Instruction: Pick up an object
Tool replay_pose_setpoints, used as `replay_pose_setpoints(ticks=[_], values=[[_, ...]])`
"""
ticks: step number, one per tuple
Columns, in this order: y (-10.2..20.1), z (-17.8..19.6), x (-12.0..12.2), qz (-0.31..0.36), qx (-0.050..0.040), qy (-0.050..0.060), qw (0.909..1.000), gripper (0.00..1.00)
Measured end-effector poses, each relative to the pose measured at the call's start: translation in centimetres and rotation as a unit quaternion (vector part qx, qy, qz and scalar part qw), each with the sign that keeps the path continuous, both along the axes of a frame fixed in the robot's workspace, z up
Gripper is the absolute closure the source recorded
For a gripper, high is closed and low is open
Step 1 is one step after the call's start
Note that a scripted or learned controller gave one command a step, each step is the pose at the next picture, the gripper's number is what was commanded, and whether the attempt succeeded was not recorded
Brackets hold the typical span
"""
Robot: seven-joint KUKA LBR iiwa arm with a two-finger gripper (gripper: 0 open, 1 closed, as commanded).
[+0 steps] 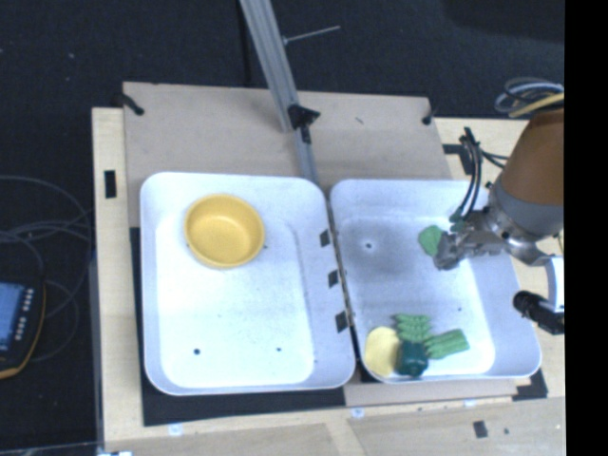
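Note:
My gripper (pixel 446 255) hangs low over the upper right part of the right bin (pixel 380 190). A small green piece (pixel 430 239) sits right against its left side, touching or nearly so; whether it is gripped is unclear. At the front of the same bin lie a ridged green piece (pixel 412 326), a green stick-like piece (pixel 448 342), a dark teal block (pixel 412 358) and a pale yellow piece (pixel 381 350), all bunched together. A yellow bowl (pixel 224 230) stands upright in the left bin (pixel 237 359), near its back left corner.
A grey metal pole (pixel 271 55) slants in from the top down to the gap between the bins. Black clips (pixel 334 278) line the divide. The arm's orange band (pixel 540 160) stands over the right bin's far right side.

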State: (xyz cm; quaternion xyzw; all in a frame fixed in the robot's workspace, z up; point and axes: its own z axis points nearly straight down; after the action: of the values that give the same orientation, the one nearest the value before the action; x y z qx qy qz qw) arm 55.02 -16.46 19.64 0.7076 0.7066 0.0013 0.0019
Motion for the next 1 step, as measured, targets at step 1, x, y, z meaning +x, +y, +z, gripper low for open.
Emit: replay_pose_setpoints(ticks=[1], values=[[-0.4, 4.3, 0.01, 0.001, 0.0, 0.0, 1.0, 1.0]])
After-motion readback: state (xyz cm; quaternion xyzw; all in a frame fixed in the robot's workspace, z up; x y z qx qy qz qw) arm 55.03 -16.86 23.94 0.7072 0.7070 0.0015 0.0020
